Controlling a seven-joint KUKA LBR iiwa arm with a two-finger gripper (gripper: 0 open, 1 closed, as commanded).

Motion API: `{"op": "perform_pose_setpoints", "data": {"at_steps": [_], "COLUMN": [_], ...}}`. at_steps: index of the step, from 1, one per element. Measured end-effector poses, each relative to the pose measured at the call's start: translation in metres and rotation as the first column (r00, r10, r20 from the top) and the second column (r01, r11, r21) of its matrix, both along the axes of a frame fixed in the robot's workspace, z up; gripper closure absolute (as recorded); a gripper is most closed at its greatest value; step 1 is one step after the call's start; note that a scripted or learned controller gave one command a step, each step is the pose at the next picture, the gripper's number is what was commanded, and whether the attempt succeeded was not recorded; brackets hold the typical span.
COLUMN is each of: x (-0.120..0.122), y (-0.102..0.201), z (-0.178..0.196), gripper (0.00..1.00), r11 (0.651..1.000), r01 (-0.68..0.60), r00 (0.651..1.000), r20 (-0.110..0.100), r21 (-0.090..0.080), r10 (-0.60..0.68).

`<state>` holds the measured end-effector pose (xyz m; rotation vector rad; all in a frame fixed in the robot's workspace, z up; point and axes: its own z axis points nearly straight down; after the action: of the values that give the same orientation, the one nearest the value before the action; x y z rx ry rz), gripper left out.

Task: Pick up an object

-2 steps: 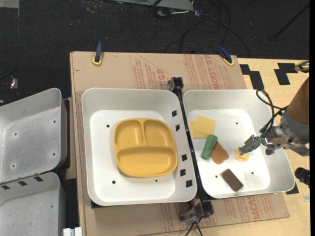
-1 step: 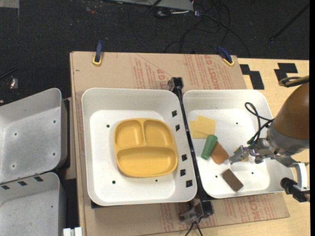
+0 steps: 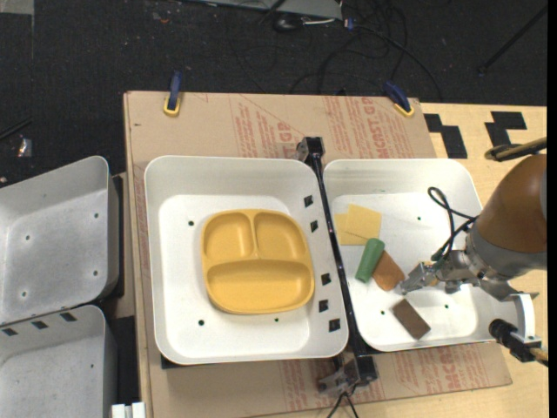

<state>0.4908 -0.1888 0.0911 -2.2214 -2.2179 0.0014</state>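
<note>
Camera view: jaws (image 3: 416,281) state unclear; right bin (image 3: 452,181) holds perhaps four objects.

A yellow divided plastic plate (image 3: 258,262) lies in a white bin (image 3: 165,233), while the other white bin (image 3: 452,181) holds a pale yellow flat block (image 3: 359,224), a green cylinder (image 3: 370,260), an orange-brown block (image 3: 388,273) and a dark brown block (image 3: 411,318).

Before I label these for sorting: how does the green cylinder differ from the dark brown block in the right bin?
The green cylinder is rounded and stands nearer the divider; the brown block is flat, boxy and nearer the front wall. The cylinder touches the orange piece; the block lies apart. Both are small, lie slanted, and neither is in the claw.
</note>
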Motion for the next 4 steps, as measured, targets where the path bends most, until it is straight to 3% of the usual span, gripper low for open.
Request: {"op": "perform_pose_setpoints", "data": {"at_steps": [1, 3, 4], "x": [0.001, 0.012, 0.013], "y": [0.0, 0.001, 0.001], "z": [0.011, 0.104, 0.131], "gripper": [1.0, 1.0, 1.0], "r11": [1.0, 1.0, 1.0], "r01": [0.001, -0.004, -0.004], "r00": [1.0, 1.0, 1.0], "r20": [0.003, 0.007, 0.005], "r21": [-0.001, -0.003, -0.003], "r10": [-0.001, 0.004, 0.004]}}
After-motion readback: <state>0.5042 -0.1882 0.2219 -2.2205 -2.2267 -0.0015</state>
